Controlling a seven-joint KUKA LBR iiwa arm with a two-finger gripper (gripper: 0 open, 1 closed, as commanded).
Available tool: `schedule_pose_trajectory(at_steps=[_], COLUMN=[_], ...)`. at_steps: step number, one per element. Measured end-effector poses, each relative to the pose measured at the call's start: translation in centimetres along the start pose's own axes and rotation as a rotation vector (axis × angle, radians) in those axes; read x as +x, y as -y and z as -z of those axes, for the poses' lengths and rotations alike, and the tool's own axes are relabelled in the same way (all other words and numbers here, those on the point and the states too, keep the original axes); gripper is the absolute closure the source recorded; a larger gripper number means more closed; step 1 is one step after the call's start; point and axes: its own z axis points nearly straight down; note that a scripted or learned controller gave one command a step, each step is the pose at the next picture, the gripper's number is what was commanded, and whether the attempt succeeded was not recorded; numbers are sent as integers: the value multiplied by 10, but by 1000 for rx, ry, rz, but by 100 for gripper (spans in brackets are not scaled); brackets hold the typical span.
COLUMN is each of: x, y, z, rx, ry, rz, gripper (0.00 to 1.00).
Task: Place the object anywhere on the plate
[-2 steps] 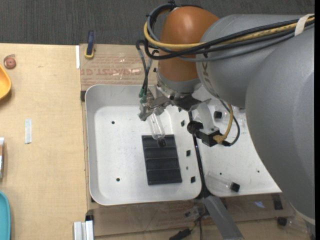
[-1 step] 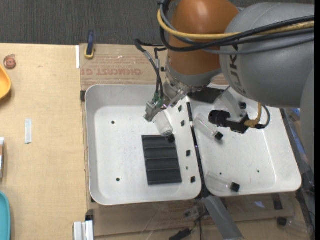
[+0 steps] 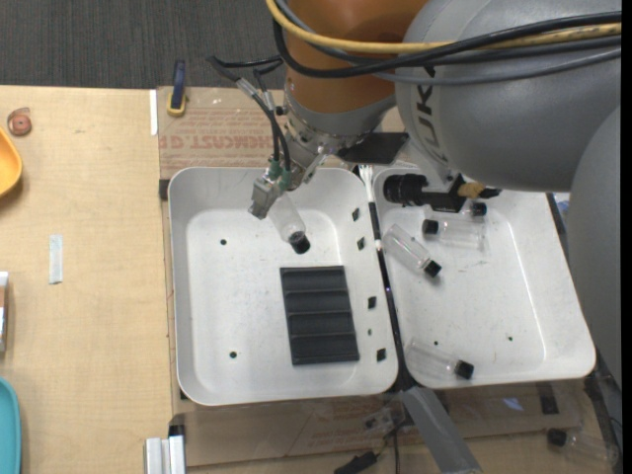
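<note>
On the far left the tan worktop point(image 3: 89, 265) carries bits cut off by the frame edge: an orange curve point(image 3: 8, 171) high up, a teal one point(image 3: 8, 428) at the bottom corner, and a small pale strip point(image 3: 55, 260) between them; what they are is not clear. Next comes the left bin point(image 3: 197, 363), and in it lies a dark ribbed slab point(image 3: 318, 314), likely the plate the task means, its long side running from the bin's far wall toward its near wall. Just beyond the slab's far end, near but apart from it, is a small clear tube with a black cap point(image 3: 295, 237), which I take to be the object. It is tilted, its long axis running from upper left to lower right, black cap toward the slab. The fingers point(image 3: 265, 201) hang at the tube's upper-left end; whether they are parted, closed, or pinching the clear end I cannot tell, since the glassy body blurs into the white floor there. The relation that counts: the slab sits down and slightly right of the fingers, close by, so a short carry toward the near wall would do. Right of the divider, the right bin point(image 3: 553, 363) holds more clear, black-capped pieces point(image 3: 415, 253) and a small one point(image 3: 462, 368) near the front. The arm point(image 3: 513, 77) bulks over the top right and hides that bin's far corner.
</note>
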Motion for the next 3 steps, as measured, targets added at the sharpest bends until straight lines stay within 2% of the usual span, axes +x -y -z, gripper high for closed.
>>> schedule_pose_trajectory(at_steps=[1, 2, 3], x=[15, 55, 55], y=[-9, 22, 22], z=[-36, -58, -58], rx=[2, 1, 1], ry=[-2, -2, -2], rz=[157, 274, 274], gripper=[100, 100, 0])
